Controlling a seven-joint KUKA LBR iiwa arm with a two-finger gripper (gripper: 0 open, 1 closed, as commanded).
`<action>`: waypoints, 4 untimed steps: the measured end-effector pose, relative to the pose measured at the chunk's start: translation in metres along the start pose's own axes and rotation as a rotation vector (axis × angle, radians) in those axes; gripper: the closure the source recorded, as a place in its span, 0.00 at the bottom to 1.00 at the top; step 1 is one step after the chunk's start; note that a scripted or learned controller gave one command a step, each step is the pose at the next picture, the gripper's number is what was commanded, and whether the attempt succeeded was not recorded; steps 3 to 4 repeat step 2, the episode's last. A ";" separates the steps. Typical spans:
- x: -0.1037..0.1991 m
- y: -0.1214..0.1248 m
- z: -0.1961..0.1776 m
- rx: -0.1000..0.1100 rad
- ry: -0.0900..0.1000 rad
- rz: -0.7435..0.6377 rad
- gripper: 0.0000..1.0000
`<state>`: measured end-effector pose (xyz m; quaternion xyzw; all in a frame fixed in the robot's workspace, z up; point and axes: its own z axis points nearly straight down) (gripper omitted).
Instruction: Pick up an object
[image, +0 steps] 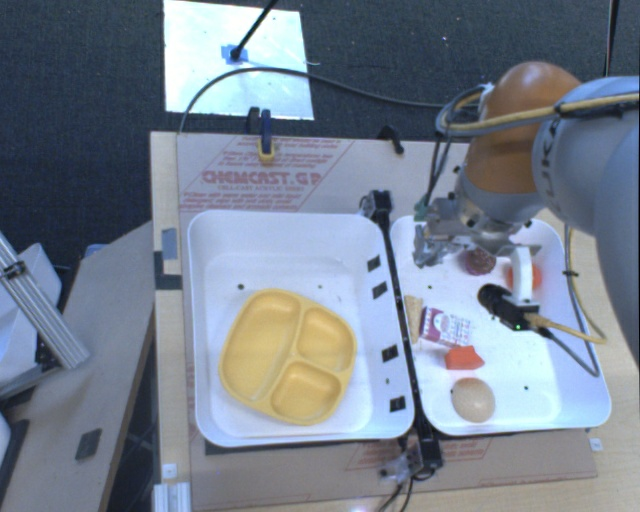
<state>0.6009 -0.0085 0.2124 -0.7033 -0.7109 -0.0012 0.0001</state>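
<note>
**A:** Where is the grey end effector (428, 246) placed, and in what state?

**B:** It is seen low over the far left corner of the right-hand shallow white bin (590, 400). Whether it is spread or pressed together cannot be told. Nothing is seen held in it.

**A:** Which thing is best taken?

**B:** The small dark red round piece (480, 263) is judged the likeliest, as it lies just beside the end effector on the bin floor. It is probably light and stiff, and it may roll, so it should be taken across its middle from above.

**A:** What else is offered?

**B:** A pink-and-white printed packet (445, 327) lies near the bin's centre, with an orange-red wedge block (463, 358) touching its near edge. A tan egg-shaped ball (473, 399) lies nearer the front. The packet is judged thin and easily crushed. The ball is judged smooth and likely to slip unless gripped at its widest part. The wedge offers flat sides.

**A:** And the other bin?

**B:** A yellow three-compartment plastic tray (288, 355) is held in the left-hand white bin (290, 228). It is too broad to be taken except by its rim.

**A:** Can any writing be read?

**B:** "CHEMCAST GP" is printed in red on the pale protective sheet (262, 178) laid on the surface under the bins. The smaller line beneath it cannot be read, nor can the packet's print.
</note>
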 end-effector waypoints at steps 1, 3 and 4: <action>0.063 0.004 -0.008 0.001 0.001 -0.001 1.00; 0.111 0.004 -0.014 0.001 0.000 0.000 1.00; 0.111 0.004 -0.014 0.001 0.000 0.000 1.00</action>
